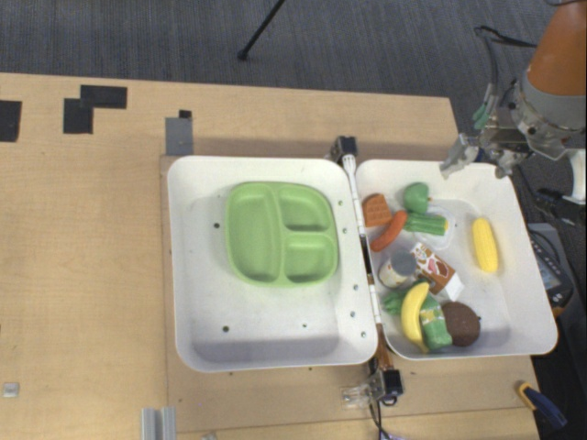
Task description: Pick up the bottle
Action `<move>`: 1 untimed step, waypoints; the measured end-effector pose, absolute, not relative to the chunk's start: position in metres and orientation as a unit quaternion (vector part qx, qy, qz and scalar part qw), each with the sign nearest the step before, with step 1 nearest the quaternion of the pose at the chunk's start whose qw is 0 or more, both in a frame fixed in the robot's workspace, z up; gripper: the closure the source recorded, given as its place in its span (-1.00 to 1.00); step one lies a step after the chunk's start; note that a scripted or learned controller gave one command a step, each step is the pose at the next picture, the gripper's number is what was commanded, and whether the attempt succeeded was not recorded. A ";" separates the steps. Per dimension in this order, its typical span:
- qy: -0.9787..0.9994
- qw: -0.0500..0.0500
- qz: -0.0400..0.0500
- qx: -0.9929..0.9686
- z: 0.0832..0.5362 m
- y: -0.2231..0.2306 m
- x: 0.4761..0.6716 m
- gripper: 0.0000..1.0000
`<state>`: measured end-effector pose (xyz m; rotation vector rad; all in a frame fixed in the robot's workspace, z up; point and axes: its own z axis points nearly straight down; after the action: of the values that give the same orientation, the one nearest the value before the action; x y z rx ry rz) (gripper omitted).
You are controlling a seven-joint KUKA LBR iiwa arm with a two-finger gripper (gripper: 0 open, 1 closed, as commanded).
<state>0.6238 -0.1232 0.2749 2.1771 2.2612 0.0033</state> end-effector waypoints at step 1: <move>0.722 0.003 0.002 0.692 0.286 -0.123 0.625 1.00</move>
<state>0.6250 -0.1226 0.2861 2.1695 2.2639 0.0068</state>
